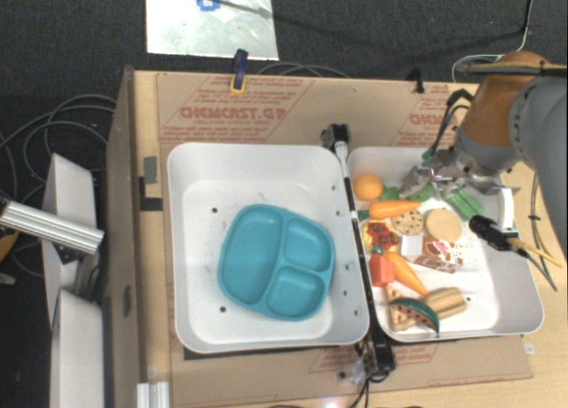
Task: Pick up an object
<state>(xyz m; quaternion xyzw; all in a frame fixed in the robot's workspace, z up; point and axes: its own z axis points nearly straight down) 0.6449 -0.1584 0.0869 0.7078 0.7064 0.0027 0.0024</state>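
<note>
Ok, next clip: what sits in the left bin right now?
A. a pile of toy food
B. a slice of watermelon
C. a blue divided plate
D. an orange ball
C: the blue divided plate lies alone in the left bin, while the toy food, such as the orange ball and the watermelon slice, is all in the right bin.

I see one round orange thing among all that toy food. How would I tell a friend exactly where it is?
Look at the right white bin, crowded with toy food. At its far left corner, beside the divider between the bins, sits the orange ball. Unlike the long carrot just below it, it is plain and round.
</note>
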